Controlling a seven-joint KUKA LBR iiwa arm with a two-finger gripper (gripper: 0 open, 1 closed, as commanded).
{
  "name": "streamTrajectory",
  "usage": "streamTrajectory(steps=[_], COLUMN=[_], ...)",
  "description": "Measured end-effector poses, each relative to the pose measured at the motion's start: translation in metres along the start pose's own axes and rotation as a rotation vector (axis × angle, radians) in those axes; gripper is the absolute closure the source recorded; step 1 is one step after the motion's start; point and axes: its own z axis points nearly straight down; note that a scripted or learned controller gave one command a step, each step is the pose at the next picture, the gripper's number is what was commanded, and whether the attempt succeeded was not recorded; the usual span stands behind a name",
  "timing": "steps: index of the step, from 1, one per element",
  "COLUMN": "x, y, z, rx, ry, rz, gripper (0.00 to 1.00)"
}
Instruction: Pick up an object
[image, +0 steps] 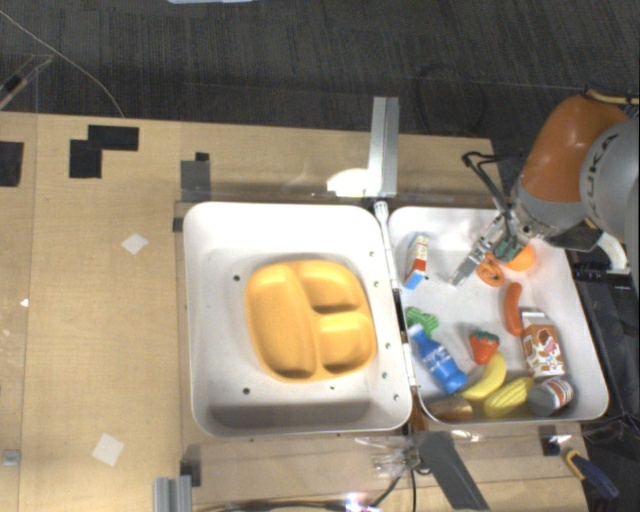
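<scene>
The right bin (590, 330) holds several small toys. My gripper (487, 258) is low in the bin's far part, open, with its fingertips at an orange round toy (518, 260); one grey finger (467, 270) points down-left of it. The toy lies beside the fingers and I do not see it clamped between them. A red sausage-shaped toy (513, 308) lies just in front of the gripper. A white, blue and red little bottle (416, 260) lies to its left. The grey and orange arm (565, 165) comes in from the upper right.
Near the front of the right bin lie a green toy (421, 322), a blue bottle (438, 362), a strawberry (483, 346), a banana (489, 378), a printed carton (543, 350) and a grey can (550, 395). The left bin (215, 300) holds a yellow divided tray (308, 318).
</scene>
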Motion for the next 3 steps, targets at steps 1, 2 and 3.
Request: streamTrajectory(steps=[1,2,3], x=[-0.007,0.073,0.070], y=[-0.005,-0.010,-0.006], z=[0.000,-0.001,-0.016], rx=[0.005,-0.006,-0.015], ry=[0.006,-0.011,-0.025], rz=[-0.088,0.016,0.013], gripper=[0.00,0.00,1.00])
